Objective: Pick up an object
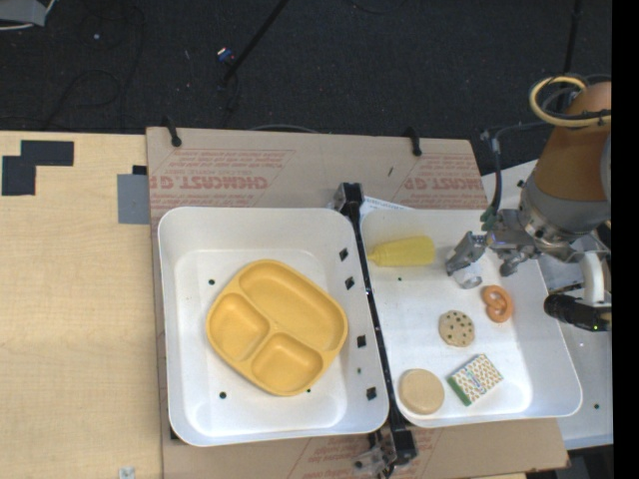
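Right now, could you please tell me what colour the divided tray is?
Yellow; the divided tray shows best in the camera view.

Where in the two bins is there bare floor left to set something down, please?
Right bin: bare in the middle, between corn cob and cookie. Crowded at the near edge, with the round bun and patterned packet. Left bin: the yellow divided plate leaves bare margins and corners.

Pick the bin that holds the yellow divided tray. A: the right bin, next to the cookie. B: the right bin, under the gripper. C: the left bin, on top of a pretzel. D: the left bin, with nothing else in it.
D: the yellow divided tray lies alone in the left bin, while the cookie and pretzel lie in the right bin.
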Controlling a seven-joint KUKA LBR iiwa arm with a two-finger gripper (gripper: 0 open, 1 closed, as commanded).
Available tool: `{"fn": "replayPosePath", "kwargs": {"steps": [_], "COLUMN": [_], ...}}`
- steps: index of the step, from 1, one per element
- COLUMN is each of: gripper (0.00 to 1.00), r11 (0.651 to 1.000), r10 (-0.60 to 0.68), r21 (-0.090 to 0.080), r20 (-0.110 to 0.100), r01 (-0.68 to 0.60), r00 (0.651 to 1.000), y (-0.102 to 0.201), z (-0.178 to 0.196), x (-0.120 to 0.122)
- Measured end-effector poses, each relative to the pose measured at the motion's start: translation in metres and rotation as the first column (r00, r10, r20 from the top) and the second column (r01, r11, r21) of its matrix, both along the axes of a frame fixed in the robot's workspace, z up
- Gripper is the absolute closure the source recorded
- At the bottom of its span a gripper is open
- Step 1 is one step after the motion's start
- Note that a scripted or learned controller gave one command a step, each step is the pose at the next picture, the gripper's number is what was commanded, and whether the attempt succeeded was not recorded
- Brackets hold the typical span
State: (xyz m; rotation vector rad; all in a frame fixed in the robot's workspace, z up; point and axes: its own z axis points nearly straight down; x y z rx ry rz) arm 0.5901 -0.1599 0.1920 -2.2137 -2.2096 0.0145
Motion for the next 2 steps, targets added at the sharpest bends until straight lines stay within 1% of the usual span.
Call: {"fn": "replayPosePath", "kwargs": {"steps": [1,2], "gripper": [0.00,0.00], "r11": [1.000,1.000], "r10": [0.002,0.002], "r21": [-0.002,-0.002], "r20": [0.013,0.010], "r01": [-0.002,-0.002], "r00": [1.000,1.000], "y": [0.000,-0.003], "z": [0.007,-0.051], "x": [0.003,0.011]}}
